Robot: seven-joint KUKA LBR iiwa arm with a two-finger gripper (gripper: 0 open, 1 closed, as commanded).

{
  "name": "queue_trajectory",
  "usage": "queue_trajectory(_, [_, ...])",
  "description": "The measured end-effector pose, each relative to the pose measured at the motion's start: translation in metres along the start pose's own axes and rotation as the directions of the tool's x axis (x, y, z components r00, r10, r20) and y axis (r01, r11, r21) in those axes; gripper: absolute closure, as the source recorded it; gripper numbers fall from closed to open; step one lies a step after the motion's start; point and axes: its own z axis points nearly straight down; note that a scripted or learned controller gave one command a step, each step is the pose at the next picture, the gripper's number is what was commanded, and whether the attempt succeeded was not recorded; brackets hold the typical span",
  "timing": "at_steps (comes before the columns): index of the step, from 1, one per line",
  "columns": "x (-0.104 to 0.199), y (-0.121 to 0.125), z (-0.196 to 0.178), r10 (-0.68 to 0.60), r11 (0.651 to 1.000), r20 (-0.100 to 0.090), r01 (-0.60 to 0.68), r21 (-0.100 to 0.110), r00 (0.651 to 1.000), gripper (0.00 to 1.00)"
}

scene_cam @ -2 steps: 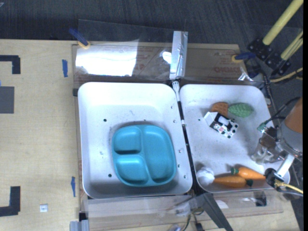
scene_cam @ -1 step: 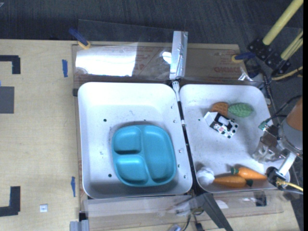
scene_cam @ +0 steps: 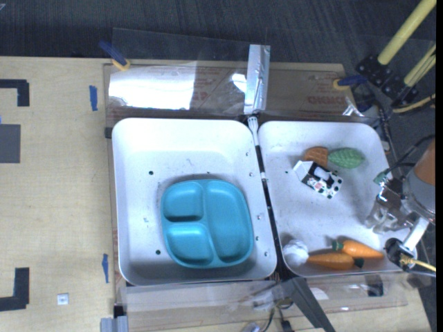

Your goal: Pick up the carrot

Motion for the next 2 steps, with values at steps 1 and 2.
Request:
queue_trajectory(1, [0.0139,0.0141,0.0192,0.056,0.998,0.003,-0.056,-0.002,0.998,1.0])
queue_trajectory(2, [0.0146,0.014,0.0095,0.054,0.999,0.004,-0.054,-0.002,0.999,1.0])
